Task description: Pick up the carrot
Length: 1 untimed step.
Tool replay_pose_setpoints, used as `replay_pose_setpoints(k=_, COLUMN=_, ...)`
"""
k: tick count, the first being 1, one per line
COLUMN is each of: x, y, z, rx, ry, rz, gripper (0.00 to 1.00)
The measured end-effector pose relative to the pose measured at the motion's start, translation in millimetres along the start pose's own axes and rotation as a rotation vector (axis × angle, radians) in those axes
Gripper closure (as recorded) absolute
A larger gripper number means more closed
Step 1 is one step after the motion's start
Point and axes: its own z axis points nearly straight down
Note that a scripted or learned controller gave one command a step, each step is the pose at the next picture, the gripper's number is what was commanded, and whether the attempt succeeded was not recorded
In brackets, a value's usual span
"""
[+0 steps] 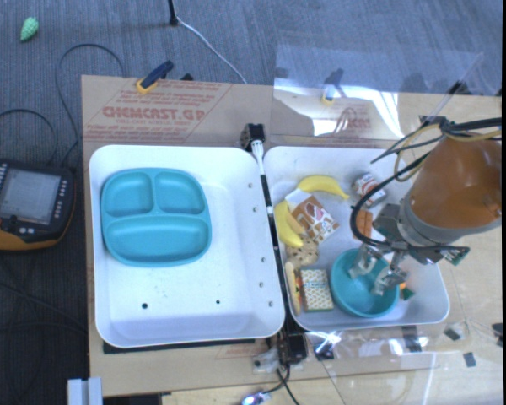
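1. A brown bench (152, 112) on grey carpet bears two white bins (185, 319)
2. The gripper (379, 272) hangs over a teal bowl (354, 294), jaws apart, holding nothing
3. The carrot (364, 223) lies just beside it

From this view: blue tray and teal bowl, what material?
Blue tray: likely moulded plastic, matte, with rounded compartment ridges and uniform colour. Teal bowl: probably plastic too, slightly glossier, with a smooth thin rim. Neither can be confirmed by look alone.
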Motion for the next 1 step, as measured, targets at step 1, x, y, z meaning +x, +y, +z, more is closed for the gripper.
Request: replay_pose_setpoints(k=1, x=-46.1, y=21.4, z=-139.9, rx=0.012, ry=-0.009, rz=0.190, gripper=1.00)
